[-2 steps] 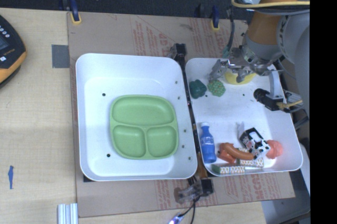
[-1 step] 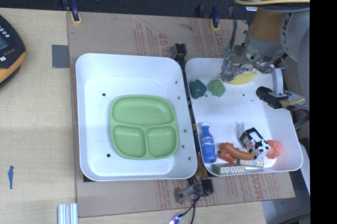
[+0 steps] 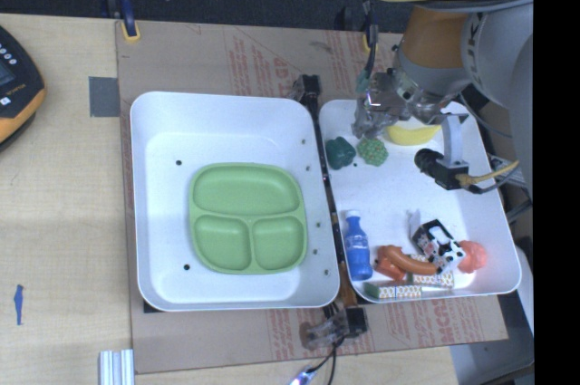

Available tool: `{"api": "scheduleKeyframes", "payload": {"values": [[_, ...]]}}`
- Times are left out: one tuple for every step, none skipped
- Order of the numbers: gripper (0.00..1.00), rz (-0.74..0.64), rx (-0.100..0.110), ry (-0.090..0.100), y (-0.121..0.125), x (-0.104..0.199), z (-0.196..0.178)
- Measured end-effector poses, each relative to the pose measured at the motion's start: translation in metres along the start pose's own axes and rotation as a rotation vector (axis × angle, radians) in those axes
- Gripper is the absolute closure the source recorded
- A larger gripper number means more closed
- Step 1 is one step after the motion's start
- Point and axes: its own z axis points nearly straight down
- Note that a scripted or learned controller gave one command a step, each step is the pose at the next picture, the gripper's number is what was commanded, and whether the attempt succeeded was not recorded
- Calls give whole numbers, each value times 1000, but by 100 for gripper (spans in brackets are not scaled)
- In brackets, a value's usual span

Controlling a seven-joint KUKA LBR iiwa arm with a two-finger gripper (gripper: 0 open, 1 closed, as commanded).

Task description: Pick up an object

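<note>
Where the tool point(image 3: 372, 122) hangs, a green ball point(image 3: 372, 151) (light, knobbly) lies just below.

A wooden bench point(image 3: 63, 220) bearing brown cardboard point(image 3: 227, 57) under two white bins point(image 3: 154, 116)

Faint red printing runs along the cardboard sheet point(image 3: 227, 57) beneath the bins, too blurred to read; no other text is legible.
</note>
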Motion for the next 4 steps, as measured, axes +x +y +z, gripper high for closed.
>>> {"api": "scheduleKeyframes", "payload": {"values": [[0,1,1,-1,0,-1,0],[0,4,3,-1,23,-51,102],[0,3,-2,-1,24,-78,39],[0,1,1,-1,24,-76,79]]}}
